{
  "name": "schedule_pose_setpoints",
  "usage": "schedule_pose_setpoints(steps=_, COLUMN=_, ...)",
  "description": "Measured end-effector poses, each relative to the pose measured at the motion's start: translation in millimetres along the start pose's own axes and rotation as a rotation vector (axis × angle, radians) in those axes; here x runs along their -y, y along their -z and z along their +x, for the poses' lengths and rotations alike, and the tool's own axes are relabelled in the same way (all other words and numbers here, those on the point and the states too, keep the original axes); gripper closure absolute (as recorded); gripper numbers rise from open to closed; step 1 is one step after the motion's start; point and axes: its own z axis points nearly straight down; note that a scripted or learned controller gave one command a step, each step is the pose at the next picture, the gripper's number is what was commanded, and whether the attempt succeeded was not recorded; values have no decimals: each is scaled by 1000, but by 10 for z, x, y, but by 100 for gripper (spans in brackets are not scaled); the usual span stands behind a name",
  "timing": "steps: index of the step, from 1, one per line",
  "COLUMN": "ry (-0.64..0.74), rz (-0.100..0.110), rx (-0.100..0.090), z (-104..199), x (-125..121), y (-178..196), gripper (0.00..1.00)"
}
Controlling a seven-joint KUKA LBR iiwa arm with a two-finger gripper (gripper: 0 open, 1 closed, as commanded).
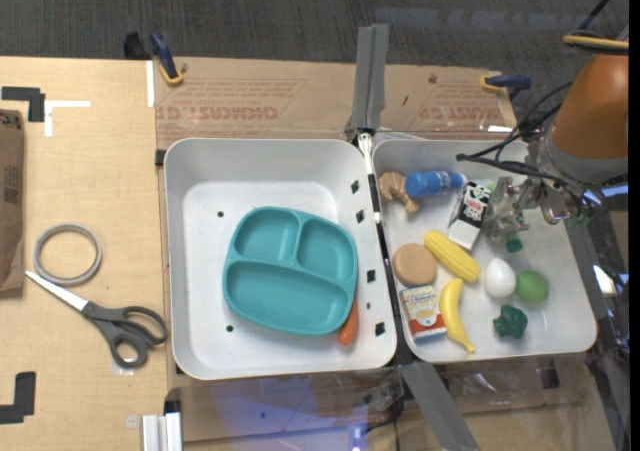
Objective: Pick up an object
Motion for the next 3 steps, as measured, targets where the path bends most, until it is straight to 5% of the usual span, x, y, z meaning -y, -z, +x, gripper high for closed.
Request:
schedule_pose_setpoints(steps=1, ry=-136, rz=0, rx=0, z=-59, x=-111, y=1, gripper=0)
schedule_pose_setpoints(steps=2, ry=-220, rz=-1, rx=0, z=-417, x=-699, y=-1, gripper=0)
schedule_pose_setpoints(steps=3, ry=-246, rz=-1, rx=-3, z=626, x=-991, y=-6, gripper=0)
